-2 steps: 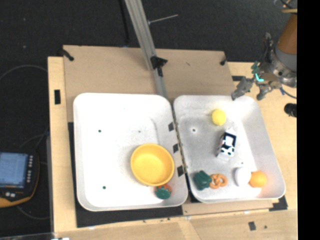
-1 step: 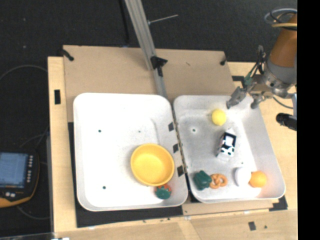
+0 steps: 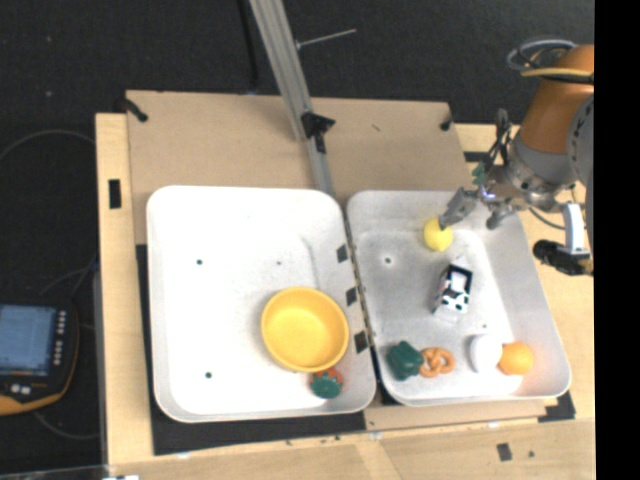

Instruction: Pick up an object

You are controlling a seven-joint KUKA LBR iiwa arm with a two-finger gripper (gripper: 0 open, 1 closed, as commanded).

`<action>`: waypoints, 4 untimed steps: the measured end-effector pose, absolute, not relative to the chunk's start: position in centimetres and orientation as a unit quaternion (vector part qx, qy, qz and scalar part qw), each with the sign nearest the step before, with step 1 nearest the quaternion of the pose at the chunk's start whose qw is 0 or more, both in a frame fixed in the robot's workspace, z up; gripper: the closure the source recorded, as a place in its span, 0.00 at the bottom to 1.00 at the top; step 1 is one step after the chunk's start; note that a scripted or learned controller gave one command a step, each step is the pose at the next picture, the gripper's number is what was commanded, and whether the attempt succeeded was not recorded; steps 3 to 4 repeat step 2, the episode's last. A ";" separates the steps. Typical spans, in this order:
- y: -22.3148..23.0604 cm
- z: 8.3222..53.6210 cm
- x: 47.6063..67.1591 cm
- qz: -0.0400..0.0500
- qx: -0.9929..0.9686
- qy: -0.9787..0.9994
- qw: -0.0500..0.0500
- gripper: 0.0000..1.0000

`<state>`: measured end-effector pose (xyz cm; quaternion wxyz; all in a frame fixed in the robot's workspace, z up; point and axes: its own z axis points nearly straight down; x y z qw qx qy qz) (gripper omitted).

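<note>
My gripper (image 3: 470, 219) hangs over the far edge of the right bin (image 3: 400, 213), its two fingers spread open with nothing between them. A small yellow ball (image 3: 436, 235) lies just below and beside the left fingertip (image 3: 450, 216); whether they touch I cannot tell. Further toward the front lies a black-and-white toy (image 3: 453, 291). Along the front wall sit a green toy (image 3: 404, 360), an orange pretzel-shaped piece (image 3: 436, 361), a white lump (image 3: 483, 353) and an orange ball (image 3: 516, 358).
The left bin (image 3: 200, 228) holds a yellow bowl (image 3: 305, 328) and a small green-and-red item (image 3: 326, 383) at its front right corner. A slanted metal pole (image 3: 290, 78) rises behind the bins.
</note>
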<state>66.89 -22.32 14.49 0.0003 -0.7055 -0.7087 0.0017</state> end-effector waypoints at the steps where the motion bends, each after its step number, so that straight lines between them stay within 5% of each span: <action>1: -22.4 9.9 66.8 0.002 -0.705 -0.709 0.000 0.00; 2: -22.6 11.4 67.0 0.001 -0.704 -0.710 -0.005 1.00; 4: -22.6 11.4 67.0 0.001 -0.704 -0.710 -0.005 1.00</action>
